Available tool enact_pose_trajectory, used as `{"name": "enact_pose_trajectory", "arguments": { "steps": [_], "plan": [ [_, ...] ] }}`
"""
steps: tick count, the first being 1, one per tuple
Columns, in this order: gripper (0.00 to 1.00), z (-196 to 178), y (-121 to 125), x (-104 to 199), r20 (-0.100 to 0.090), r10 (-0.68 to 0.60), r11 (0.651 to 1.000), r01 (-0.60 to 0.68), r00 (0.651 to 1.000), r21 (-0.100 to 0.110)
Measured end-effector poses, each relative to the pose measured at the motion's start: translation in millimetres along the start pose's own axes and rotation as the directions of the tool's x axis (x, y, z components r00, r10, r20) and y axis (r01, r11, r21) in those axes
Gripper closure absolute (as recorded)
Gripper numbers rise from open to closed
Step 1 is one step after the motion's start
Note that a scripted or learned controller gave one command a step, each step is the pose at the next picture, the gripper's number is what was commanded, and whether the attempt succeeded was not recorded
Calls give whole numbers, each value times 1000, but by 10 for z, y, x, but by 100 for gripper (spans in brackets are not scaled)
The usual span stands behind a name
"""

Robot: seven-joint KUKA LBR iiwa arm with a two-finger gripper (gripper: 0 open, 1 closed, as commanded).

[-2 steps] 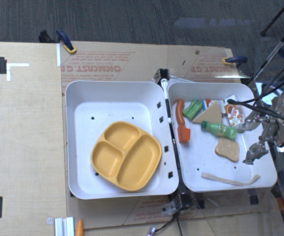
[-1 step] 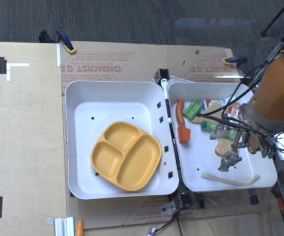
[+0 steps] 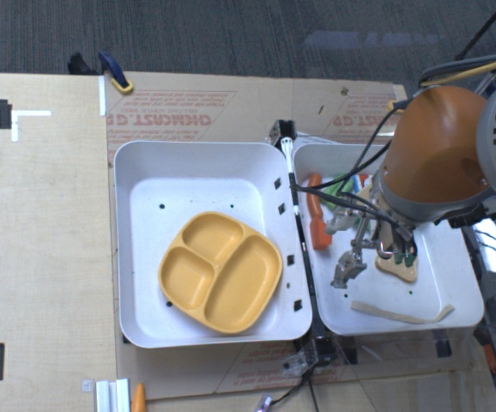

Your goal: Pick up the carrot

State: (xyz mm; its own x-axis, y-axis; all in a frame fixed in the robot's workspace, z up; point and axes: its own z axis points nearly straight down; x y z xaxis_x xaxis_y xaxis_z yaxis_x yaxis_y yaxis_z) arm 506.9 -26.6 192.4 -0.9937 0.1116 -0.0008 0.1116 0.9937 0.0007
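The carrot (image 3: pixel 317 215) is a slim orange stick lying lengthwise along the left wall of the right bin (image 3: pixel 454 303). My gripper (image 3: pixel 348 264) hangs over the middle of that bin, a little right of and below the carrot's near end. Its fingers (image 3: pixel 344 275) point down and stand slightly apart with nothing between them. The orange wrist band (image 3: pixel 437 144) covers the bin's back right part.
The left bin (image 3: pixel 136 230) holds a yellow divided plate (image 3: pixel 220 270). In the right bin lie a tan bread-like piece (image 3: pixel 398 267), a pale strip (image 3: pixel 401 313) near the front, and something green (image 3: pixel 344 183) behind the carrot. Cables run off the wrist.
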Motion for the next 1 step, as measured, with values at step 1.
{"name": "enact_pose_trajectory", "arguments": {
  "steps": [1],
  "plan": [
    [0, 11, 680, 250, -2, -71, 997, 71, 997, 0]
  ]
}}
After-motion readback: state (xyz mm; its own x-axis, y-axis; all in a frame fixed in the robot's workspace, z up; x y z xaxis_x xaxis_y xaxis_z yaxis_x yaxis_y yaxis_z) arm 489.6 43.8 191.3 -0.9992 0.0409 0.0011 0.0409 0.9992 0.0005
